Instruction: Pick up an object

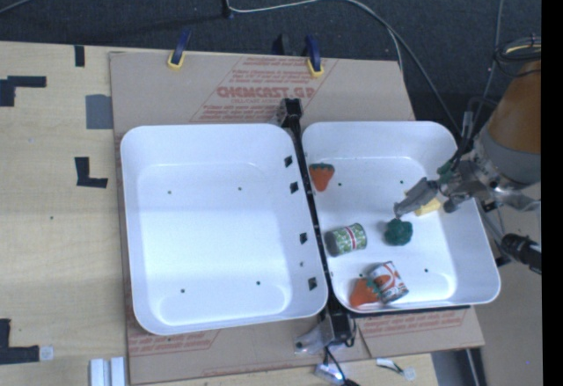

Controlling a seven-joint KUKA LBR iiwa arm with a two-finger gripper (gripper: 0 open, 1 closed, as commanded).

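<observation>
— Over the right bin (pixel 440 136), what do you have on your screen?

— I see the end effector (pixel 412 205) reaching in from the right, low over the bin floor. Its fingers look spread, with nothing between them. A dark green lump (pixel 399 232) lies just below the tips, apart from them.

— Other objects?

— A small can with a green label (pixel 346 239) lies on its side near the divider; I can't read the label. A red and white can (pixel 384 282) lies near the front wall, and a strawberry-like toy (pixel 321 175) sits by the divider.

— Any legible writing?

— Red print on the cardboard sheet (pixel 255 87) under the bins on the bench; I can't make it out reliably. The left bin (pixel 141 147) sits alongside.
</observation>
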